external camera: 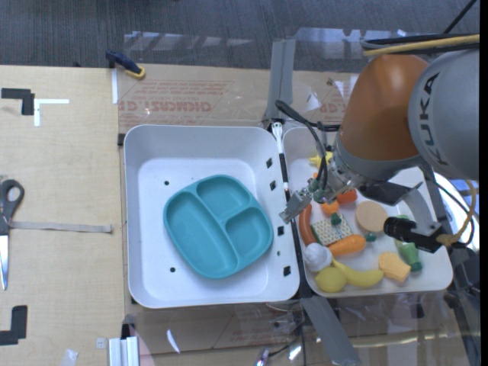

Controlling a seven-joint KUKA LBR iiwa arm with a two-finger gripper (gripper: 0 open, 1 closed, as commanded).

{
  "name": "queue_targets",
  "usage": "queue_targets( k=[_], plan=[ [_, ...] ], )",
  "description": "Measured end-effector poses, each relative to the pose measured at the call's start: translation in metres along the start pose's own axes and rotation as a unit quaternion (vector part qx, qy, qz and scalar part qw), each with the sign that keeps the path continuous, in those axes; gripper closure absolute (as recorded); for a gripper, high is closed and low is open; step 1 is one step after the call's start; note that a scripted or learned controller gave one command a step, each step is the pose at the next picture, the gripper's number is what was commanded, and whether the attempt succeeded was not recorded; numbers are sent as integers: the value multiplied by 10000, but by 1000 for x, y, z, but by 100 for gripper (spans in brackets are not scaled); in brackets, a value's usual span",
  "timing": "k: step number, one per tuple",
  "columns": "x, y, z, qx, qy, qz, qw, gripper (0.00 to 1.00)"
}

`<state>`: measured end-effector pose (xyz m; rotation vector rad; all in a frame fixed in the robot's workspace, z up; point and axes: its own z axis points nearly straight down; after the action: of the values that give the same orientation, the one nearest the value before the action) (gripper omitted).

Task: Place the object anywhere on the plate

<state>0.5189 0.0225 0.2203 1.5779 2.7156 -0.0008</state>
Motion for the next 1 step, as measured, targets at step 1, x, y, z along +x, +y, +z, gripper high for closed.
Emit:
queue_targets(
  k=[1],
  plan=[
    [0,0,0,0,0,0,10000,0]
  ],
)
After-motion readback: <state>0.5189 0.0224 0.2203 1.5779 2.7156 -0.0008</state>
